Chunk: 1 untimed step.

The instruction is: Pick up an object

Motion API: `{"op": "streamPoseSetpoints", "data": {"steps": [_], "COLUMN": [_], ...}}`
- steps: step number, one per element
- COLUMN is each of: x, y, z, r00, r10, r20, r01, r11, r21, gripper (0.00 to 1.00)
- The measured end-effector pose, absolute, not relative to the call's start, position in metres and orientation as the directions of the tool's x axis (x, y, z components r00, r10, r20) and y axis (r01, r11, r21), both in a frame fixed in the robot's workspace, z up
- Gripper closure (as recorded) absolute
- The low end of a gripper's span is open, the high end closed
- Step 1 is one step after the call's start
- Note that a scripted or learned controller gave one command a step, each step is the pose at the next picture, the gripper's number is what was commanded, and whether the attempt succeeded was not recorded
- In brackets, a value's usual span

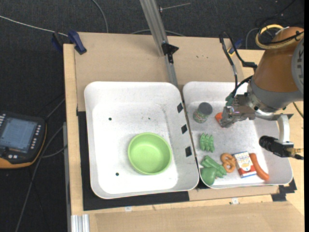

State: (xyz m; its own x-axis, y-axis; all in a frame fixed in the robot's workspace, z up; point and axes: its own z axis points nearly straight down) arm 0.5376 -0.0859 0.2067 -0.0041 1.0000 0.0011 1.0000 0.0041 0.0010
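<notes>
My gripper (230,117) is low over the upper middle of the right bin (270,178), its body seen from above. A small orange-red object (219,116) shows at its left edge, touching or nearly touching it. A small grey can (203,112) stands just to the left of that. Further toward the front lie a ridged green piece (206,142), a green leafy toy (211,168), a brown pretzel (227,161), a small white and blue box (245,164) and an orange stick-shaped toy (260,169).
The left bin (104,110) holds a light green bowl (149,152) near its front. A metal pole (154,18) slants up behind the bins. A black part of the arm (273,145) hangs over the right bin's right side. A pendant (19,137) lies at far left.
</notes>
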Motion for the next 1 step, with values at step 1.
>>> {"op": "streamPoseSetpoints", "data": {"steps": [1], "x": [0.5443], "y": [-0.0411], "z": [0.2063], "r00": [-0.004], "r10": [1.0], "r20": [0.001], "r01": [1.0], "r11": [0.004], "r21": [0.0], "gripper": [1.0]}}
